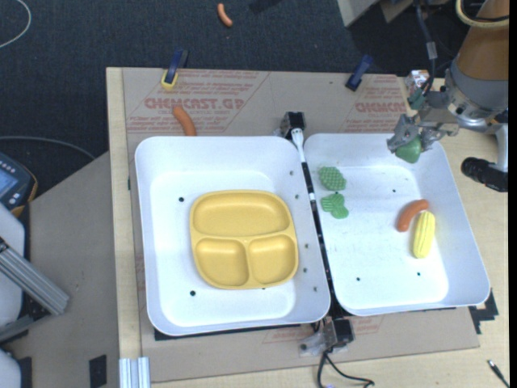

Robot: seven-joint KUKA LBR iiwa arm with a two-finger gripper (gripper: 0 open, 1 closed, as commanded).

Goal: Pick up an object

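Observation:
My gripper (pixel 414 138) hangs over the back right corner of the right bin (pixel 452 289). It is shut on a small green object (pixel 410 151) that shows just below the grey fingers. Lower in the same bin lie two green leafy pieces (pixel 331 177) (pixel 334 207) near the left wall. An orange sausage (pixel 412 213) and a yellow corn cob (pixel 422 234) rest side by side at the right.
The left bin (pixel 157 217) holds a yellow divided plate (pixel 242 238). Another orange sausage (pixel 185 120) lies on the bench behind the left bin. Blue clamps (pixel 173 68) (pixel 359 73) grip the bench's back edge. The arm's body (pixel 485 55) rises at the upper right.

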